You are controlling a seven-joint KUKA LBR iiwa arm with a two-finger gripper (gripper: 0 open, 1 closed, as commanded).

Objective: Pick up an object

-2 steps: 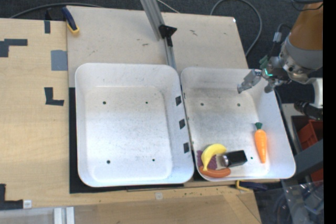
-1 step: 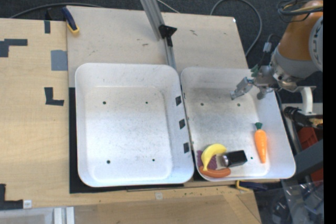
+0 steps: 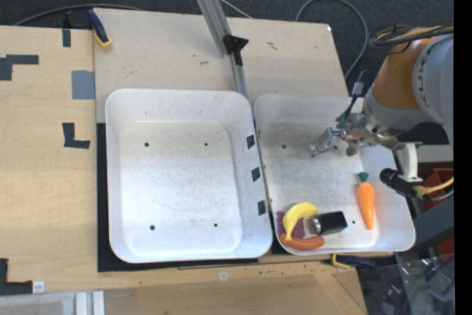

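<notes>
The claw (image 3: 332, 143) hangs over the right bin (image 3: 295, 122), grip state unclear; carrot (image 3: 366, 205), banana (image 3: 299, 215) lie nearer.

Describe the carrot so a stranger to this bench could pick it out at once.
Start at the right-hand white bin, the one the grey and orange arm reaches over. Along its right side, below the gripper, lies the carrot, alone and lengthwise. It is the bin's one plain orange tapered piece with a green top, apart from the yellow, red and black cluster at the near edge.
</notes>
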